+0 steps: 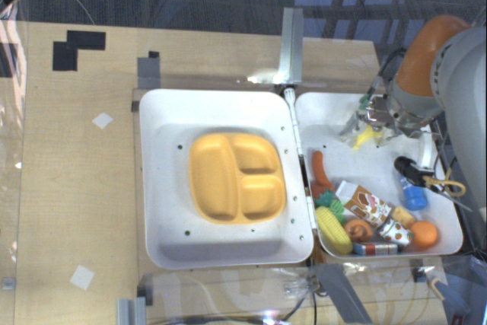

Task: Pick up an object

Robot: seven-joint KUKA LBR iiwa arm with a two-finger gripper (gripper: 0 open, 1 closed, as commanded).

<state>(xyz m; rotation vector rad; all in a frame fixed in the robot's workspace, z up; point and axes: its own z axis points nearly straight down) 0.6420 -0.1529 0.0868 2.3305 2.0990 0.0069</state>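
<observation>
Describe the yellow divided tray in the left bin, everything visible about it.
The yellow divided tray looks like smooth moulded plastic, roughly square with rounded corners. It has three compartments: one long one along its left side and two smaller ones stacked on its right. It lies flat, open side up, near the middle of the left bin, resting on the bin's white floor. All three compartments look bare, and nothing else touches it.
</observation>
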